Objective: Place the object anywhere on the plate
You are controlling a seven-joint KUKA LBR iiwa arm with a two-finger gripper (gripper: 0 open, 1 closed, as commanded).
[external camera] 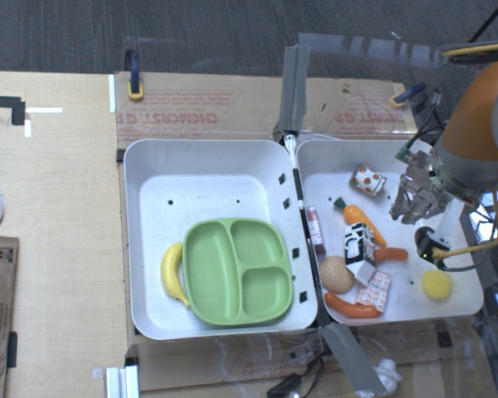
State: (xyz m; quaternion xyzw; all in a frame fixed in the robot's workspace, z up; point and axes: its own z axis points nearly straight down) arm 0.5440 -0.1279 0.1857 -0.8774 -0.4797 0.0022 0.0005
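In the left bin (141,222) the green plate (235,270) lies near, with a banana (173,274) touching its left rim, while in the right bin (465,301) the gripper (407,208) hovers with fingers spread above the toy carrot (363,222), holding nothing.

Red mirrored lettering on the cardboard strip (183,106) at upper centre of the frame stays too blurred to read.

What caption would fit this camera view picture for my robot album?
Robot arm's gripper hovers over the right bin of toy food, while a green plate and banana wait in the left bin.
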